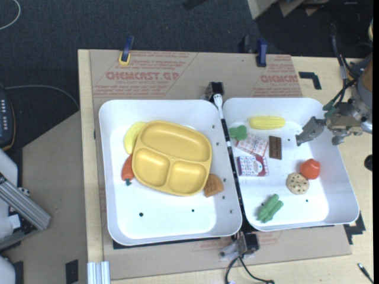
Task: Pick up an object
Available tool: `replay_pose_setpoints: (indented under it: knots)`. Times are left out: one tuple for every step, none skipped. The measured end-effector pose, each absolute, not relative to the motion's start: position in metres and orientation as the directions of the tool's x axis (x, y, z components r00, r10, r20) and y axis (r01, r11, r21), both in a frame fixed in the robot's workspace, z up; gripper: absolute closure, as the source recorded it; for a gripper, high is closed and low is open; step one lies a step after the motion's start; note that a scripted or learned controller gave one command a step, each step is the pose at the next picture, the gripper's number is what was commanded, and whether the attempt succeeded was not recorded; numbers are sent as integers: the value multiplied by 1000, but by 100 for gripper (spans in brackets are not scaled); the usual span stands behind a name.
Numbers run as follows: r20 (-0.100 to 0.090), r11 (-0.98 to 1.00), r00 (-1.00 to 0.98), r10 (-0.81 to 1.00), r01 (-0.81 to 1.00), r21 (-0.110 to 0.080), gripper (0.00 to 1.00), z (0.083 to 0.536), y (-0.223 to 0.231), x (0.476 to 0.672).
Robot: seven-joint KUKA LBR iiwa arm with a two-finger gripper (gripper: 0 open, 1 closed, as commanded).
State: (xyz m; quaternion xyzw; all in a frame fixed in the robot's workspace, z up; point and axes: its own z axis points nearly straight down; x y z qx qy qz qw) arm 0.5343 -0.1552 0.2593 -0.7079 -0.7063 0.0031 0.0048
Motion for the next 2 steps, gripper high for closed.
replay_pose_setpoints:
  knots:
    - [0, 0, 0, 1000, 1000, 0, 0, 265, -155, 536]
    - [2, 0, 0, 1000, 1000, -6, 0, 218, -157, 543]
